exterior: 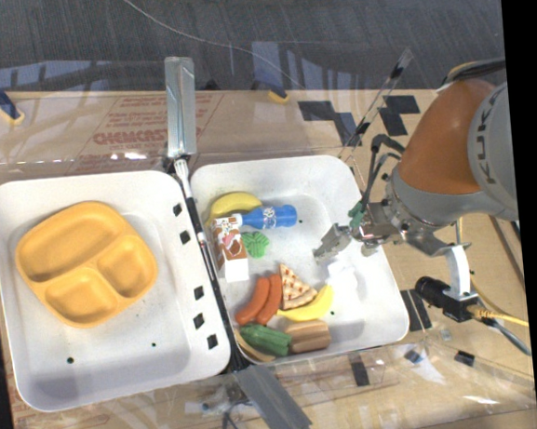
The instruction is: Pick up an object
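Grey arm (451, 160) reaches leftward from the right, jaws low at its tip

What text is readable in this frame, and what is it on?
"KUKA", partly cut off at the frame edge: on the grey robot arm.
Red printed lettering on the cardboard sheet under clear plastic behind the bins: too blurred to read.
Label on the blue and white toy bottle: too small to read.
Print on the small brown and white carton: too small to read.

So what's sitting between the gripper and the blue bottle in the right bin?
Nothing: in the camera view, bare white bin floor runs between the gripper and the blue bottle.
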You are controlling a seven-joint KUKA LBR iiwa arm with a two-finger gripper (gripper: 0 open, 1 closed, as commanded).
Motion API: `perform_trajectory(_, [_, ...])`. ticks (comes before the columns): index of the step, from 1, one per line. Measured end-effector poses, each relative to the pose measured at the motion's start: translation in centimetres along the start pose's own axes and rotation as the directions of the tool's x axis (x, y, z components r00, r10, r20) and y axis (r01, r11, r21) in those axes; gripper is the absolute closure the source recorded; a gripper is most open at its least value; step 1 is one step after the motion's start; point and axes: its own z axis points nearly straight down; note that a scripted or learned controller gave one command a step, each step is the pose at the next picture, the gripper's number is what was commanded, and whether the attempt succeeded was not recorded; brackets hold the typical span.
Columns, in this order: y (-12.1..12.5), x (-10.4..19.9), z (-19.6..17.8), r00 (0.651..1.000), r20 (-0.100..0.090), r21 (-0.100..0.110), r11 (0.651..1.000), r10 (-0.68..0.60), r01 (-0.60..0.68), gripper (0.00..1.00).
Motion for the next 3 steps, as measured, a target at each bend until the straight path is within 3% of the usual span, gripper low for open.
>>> perform_trajectory(1, [2.8, -2.5, 11.9, 0.975, 0.0, -0.004, 0.975, 0.221, -0.221, 0.0])
perform_trajectory(2, [2.7, -2.2, 10.7, 0.984, 0.001, -0.002, 0.984, 0.176, -0.176, 0.0])
perform_trajectory(3, [15.3, 2.6, 9.2, 0.946, -0.003, -0.01, 0.946, 0.325, -0.325, 0.0])
